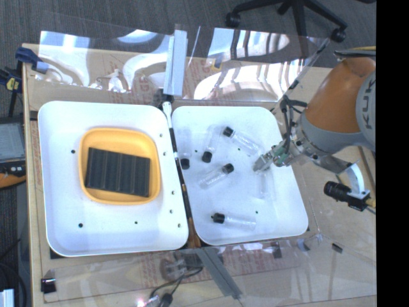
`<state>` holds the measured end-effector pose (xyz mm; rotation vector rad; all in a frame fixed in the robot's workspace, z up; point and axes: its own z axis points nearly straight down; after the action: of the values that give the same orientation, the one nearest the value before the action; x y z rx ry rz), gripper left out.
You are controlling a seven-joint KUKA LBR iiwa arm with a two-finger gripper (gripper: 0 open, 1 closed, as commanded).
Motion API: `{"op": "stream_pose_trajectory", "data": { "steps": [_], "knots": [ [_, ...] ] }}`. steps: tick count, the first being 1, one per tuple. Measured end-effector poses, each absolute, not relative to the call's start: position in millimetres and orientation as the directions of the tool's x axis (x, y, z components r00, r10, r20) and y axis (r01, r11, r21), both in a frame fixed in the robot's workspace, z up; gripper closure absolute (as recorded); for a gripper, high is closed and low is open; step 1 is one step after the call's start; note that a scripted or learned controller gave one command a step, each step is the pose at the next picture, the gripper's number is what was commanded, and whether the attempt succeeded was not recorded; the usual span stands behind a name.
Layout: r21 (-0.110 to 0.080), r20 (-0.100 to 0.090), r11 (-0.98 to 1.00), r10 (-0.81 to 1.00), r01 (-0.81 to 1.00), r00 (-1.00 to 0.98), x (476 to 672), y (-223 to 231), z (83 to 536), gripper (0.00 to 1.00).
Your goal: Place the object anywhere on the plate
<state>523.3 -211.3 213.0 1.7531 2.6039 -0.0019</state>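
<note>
The yellow rounded plastic plate (119, 166) carried none of the clear black-capped vials (218, 174). The gripper (265, 162) hovered over the right white bin (291, 219); its grasp couldn't be told, so placing remained.

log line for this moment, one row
hand: over right white bin | clear black-capped vials: loose in right bin | yellow plate: left bin

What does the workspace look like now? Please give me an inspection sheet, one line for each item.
Surface: bench bearing left bin and right bin.
Job's things: yellow plate in left bin, holding a dark ribbed block; clear vials with black caps scattered in right bin.
Clutter: loose black caps in right bin.
Grippers: gripper low over right bin; jaws unclear.
Cables: wires at front edge.
Surroundings: office chair base, carpet.
</note>
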Motion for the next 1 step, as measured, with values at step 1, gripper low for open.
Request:
{"op": "stream_pose_trajectory", "data": {
  "steps": [1],
  "knots": [
    [-0.002, 0.002, 0.457, 0.89, 0.89, -0.457, 476.5, -164.7, 199.8, 1.0]
  ]
}}
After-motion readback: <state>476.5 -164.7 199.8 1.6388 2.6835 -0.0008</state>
